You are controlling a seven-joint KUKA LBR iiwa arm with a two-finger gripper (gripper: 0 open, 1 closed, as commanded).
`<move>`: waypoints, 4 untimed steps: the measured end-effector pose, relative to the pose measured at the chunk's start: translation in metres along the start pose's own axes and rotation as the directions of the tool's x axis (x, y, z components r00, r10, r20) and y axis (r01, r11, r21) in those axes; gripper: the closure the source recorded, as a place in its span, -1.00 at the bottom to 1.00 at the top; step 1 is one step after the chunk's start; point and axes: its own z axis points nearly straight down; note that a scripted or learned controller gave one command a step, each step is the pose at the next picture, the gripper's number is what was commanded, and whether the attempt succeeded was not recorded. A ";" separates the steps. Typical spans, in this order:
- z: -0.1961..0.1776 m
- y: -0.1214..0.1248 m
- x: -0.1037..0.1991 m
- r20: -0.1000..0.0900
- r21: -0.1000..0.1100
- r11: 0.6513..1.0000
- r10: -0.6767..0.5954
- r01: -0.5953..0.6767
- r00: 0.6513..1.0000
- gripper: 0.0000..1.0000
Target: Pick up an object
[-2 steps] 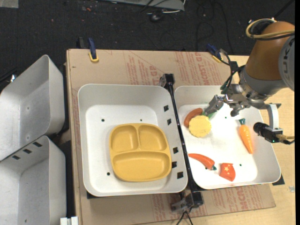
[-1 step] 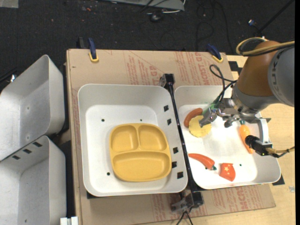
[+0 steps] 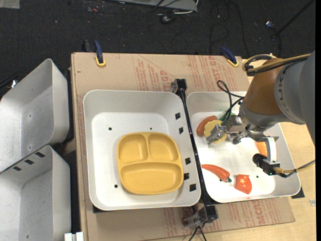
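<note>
The right bin [image 3: 281, 185] holds several toy food pieces. An orange-red sausage-shaped piece [image 3: 202, 126] lies at its left side, touching a yellow piece [image 3: 214, 136]. A red chilli [image 3: 216, 171] and a red wedge [image 3: 243, 184] lie near the front. An orange piece [image 3: 261, 147] lies to the right, partly hidden by the arm. My gripper [image 3: 223, 131] is low in the bin, right at the yellow piece and partly covering it. Whether it grips anything is unclear.
The left bin [image 3: 100, 185] holds a yellow divided plate [image 3: 149, 162]. A black divider [image 3: 189, 134] runs between the two bins. The grey and orange arm [image 3: 271, 97] leans over the right bin's back right. Grey tubs [image 3: 30, 134] stand off the bench's left.
</note>
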 end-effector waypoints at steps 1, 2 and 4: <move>-0.013 0.001 0.000 0.001 -0.005 1.000 0.001 -0.001 1.000 1.00; -0.077 0.001 0.002 0.002 -0.010 1.000 -0.003 0.003 1.000 1.00; -0.135 0.016 0.056 0.000 -0.007 1.000 -0.008 0.008 1.000 1.00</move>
